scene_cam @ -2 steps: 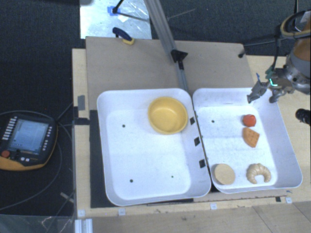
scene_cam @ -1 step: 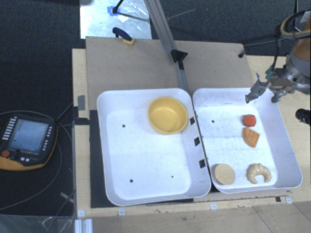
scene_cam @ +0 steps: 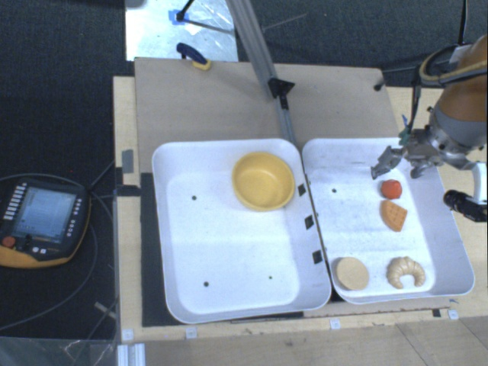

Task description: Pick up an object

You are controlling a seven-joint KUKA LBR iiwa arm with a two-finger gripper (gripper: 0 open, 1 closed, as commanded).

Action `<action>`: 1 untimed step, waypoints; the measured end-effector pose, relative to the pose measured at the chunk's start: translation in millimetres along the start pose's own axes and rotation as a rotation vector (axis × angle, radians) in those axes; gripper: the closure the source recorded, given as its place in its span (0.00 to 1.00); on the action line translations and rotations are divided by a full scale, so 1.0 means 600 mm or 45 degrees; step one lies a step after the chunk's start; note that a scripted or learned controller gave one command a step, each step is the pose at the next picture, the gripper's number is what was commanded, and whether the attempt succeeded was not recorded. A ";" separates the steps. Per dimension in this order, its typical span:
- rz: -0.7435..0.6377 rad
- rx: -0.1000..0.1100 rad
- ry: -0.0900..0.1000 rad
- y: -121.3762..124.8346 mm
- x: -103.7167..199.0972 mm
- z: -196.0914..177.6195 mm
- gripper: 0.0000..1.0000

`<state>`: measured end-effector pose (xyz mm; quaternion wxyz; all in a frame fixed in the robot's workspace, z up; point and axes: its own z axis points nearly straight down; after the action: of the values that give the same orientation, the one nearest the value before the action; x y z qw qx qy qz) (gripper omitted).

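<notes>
Two white bins sit side by side on the bench. The left bin [scene_cam: 191, 280] carries a yellow bowl [scene_cam: 264, 180] at about 1 o'clock of its floor, upright, close to the shared wall; nothing else lies in it.

The right bin [scene_cam: 343, 197] holds all the small candidates, grouped along its 3-to-6 o'clock side: a red tomato-like piece [scene_cam: 391, 189], an orange wedge [scene_cam: 394, 216] just beside it at its 6 o'clock, a pale round disc [scene_cam: 352, 273] near the bin's 6 o'clock edge, and a croissant [scene_cam: 406, 271] at the disc's 3 o'clock. All four lie apart from one another, which leaves room for fingers to come down around any single piece.

The arm enters from 3 o'clock. The gripper [scene_cam: 402, 163] hangs over the right bin at about 1 o'clock of its floor, just at 12 o'clock of the red piece. Its fingers [scene_cam: 381, 166] appear spread, with nothing between them; the resolution is coarse, so I note this with moderate confidence.

Judgement: this reads as the approach stage, with the open tool set near the red piece as the likeliest target. Nothing is lifted yet. The red piece looks rounded, so it may roll or squirt sideways if the closing fingers meet it off-centre; the wedge close by could be nudged.
</notes>
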<state>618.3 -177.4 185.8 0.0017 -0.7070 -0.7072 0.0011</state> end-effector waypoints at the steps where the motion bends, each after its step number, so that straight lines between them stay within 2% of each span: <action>1: 0.000 -0.002 0.000 0.000 -0.002 0.070 0.00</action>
<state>618.3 -178.3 144.1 0.0010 -0.7070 -0.7072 0.0006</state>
